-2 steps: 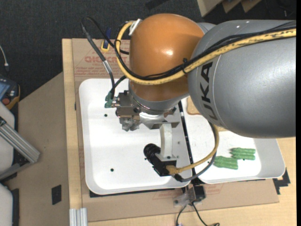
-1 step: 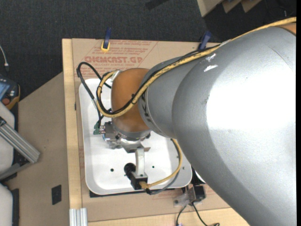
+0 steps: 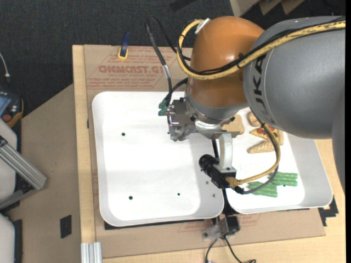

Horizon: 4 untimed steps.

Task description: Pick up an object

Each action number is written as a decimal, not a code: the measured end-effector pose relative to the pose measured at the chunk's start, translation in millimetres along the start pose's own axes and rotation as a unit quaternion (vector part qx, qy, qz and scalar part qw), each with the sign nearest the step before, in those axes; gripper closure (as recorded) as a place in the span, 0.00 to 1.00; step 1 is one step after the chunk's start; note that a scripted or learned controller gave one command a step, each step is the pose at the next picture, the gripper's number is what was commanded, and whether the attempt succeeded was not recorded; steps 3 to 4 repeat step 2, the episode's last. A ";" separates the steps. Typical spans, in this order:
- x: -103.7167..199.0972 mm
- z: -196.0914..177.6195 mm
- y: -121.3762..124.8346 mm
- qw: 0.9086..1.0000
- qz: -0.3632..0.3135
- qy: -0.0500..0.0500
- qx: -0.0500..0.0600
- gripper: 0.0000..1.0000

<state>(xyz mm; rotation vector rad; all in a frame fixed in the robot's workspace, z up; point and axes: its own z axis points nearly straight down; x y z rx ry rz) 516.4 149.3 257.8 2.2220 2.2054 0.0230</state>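
In the approach step, my fingers (image 3: 176, 127) hang over the left bin (image 3: 109, 147), their spread I cannot tell, while the green ridged piece (image 3: 272, 182) lies in the right bin (image 3: 310, 197), so next I judge a move across and down.

Fixed overhead camera, slanting down on both bins (image 3: 137, 163)

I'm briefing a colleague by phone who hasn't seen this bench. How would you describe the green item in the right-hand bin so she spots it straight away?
Start at the right-hand white bin in the camera view, partly under the arm. Near its front edge lies a long, ridged green piece. It is the only green thing in that bin; its neighbours farther back are tan pieces.
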 end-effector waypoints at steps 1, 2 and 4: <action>80.5 -11.5 -16.8 1.000 -0.008 0.000 0.008 1.00; -26.2 -23.0 -37.2 1.000 0.002 -0.003 0.011 1.00; -26.2 -23.0 -37.2 1.000 0.002 -0.003 0.011 1.00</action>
